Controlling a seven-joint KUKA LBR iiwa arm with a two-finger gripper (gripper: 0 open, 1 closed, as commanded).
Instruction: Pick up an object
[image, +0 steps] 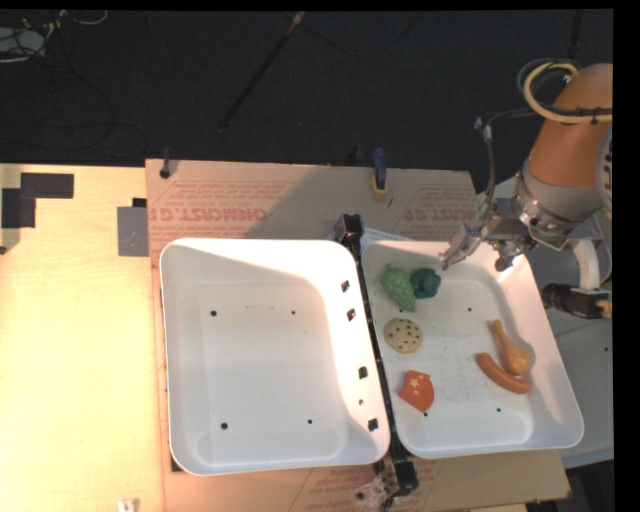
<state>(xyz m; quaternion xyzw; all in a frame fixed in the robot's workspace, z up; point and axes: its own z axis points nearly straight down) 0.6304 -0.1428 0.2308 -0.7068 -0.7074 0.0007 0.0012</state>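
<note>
On the left, the pale wood counter (70, 340) shows bare, with a few dark rectangular marks near its far left corner. A sheet of brown cardboard (250, 205) with printed lettering lies under both bins. The left white bin (190, 300) sits on it, its floor marked only by small dark dots. A row of black clips (362, 330) runs along the seam where the two bins meet.

The right white bin (540, 400) holds all the loose things. Nearest the seam at the far end lies a light green leafy toy (399, 287), and a darker teal lump (426, 282) touches its right side. Just in front of them is a round tan cookie (404, 336) with dark specks, and nearer the front a red strawberry-like piece (418, 390). Well apart to the right lie an orange pear-shaped piece (512, 348) and an orange sausage-shaped piece (502, 373), side by side and touching or nearly so.

The pincer (482, 245) hangs over the far right corner of that bin, just beside the teal lump; its fingers look spread apart with nothing between them. Above it the arm's orange band (570, 140) rises toward the right.
</note>
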